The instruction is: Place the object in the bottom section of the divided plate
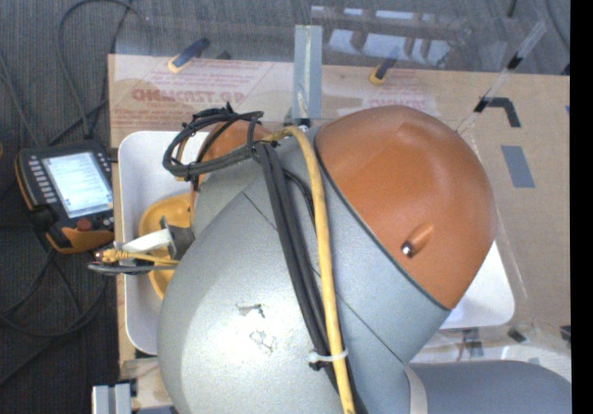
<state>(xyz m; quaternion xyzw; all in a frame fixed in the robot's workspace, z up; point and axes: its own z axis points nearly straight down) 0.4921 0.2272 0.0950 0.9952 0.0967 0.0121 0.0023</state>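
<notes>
Blocking both bins, the arm point(371, 245) hides the plate point(167, 218) (jaws' state indiscernible).

A: What does the robot arm point(278, 310) look like?

B: Large and rounded, with a smooth grey casing; a glossy orange dome-shaped band point(408, 199) caps the upper segment; a small peg-like fitting point(417, 241) sticks out of the orange shell.

A: Any cables?

B: Yes; a bundle of black cables point(287, 236) runs along the grey body beside a yellow cable point(320, 245); near the lower end a white cable tie point(326, 358) binds them; further up, the black cables curl into a loop point(199, 139).

A: Any markings?

B: A few faint pale scuffs point(255, 324) on the grey casing; no lettering can be made out.
</notes>
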